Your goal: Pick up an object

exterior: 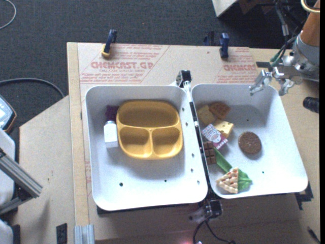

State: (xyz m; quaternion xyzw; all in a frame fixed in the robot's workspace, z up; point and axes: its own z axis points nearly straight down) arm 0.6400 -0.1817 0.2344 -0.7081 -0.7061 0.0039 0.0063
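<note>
My gripper hangs over the far right corner of the right bin, fingers spread open with nothing between them. Below it in that bin lie a round brown cookie, a waffle-like biscuit, a tan cracker, a yellow cheese wedge, a small wrapped packet, a chocolate bar, a pizza slice and a green leaf. All sit left of and nearer than the gripper.
The left bin holds a yellow three-part plate, with a small white bottle and a dark purple item beside its left edge. Clamps stand at the board's far edge.
</note>
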